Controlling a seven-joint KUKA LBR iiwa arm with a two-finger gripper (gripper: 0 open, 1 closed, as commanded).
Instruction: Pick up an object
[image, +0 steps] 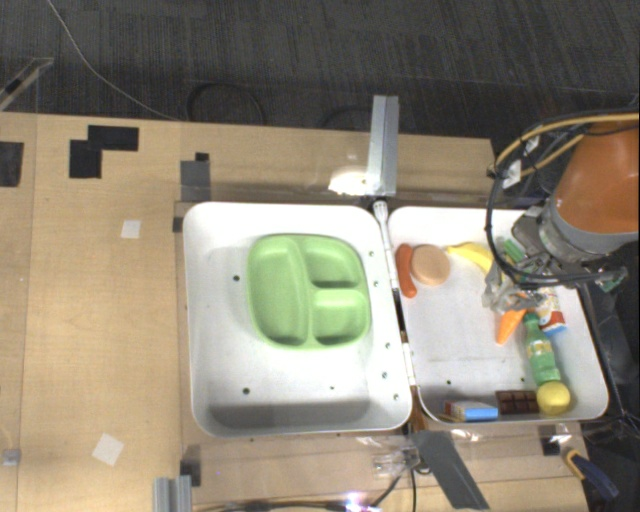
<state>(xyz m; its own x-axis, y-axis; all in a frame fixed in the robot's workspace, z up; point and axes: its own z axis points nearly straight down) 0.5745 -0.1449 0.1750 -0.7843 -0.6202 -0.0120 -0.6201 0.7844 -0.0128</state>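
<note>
I see the end effector (518, 296) low in the right bin (440, 375), just above the carrot (509, 325) (jaw state unclear); nothing lifted yet.

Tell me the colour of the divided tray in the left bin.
Light green tray, seen in the camera view.

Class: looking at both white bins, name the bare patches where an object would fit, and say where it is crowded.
Left bin: bare floor left of and below the green tray. Right bin: open floor at its centre, below the hot dog and round tan piece. Crowded along its right side, near the gripper, carrot and green bottle.
</note>
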